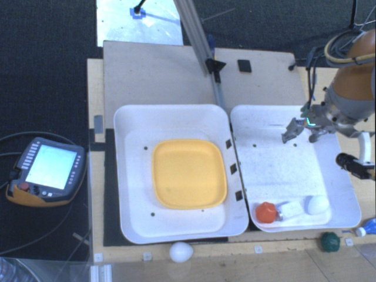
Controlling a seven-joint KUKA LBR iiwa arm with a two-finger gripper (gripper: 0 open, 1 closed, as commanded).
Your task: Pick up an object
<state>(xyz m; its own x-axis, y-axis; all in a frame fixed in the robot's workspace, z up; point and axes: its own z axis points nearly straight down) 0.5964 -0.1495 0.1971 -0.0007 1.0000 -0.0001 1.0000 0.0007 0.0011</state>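
Objects come first, nearest the camera: a white egg-shaped thing (181, 252) and a dark green ball (330, 241) are parked on the bench just outside the bins, so those can probably be ignored. Just behind them, along the near wall of the right bin (276, 163), the likely pick targets are lined up: an orange-red ball (266, 212), a small whitish piece (290, 210) touching it, and a white ball (318, 204) a little to the side. In the left bin (132, 157) a yellow square plate (190, 173) is sat in the middle. Further back, the gripper (305, 131) is seen over the far part of the right bin, fingers spread apart with nothing caught between them, well apart from the cluster of objects. Progress-wise, nothing's been picked yet as far as can be judged. The whole job is left: a target has to be lined up over, dropped onto, closed on and lifted.
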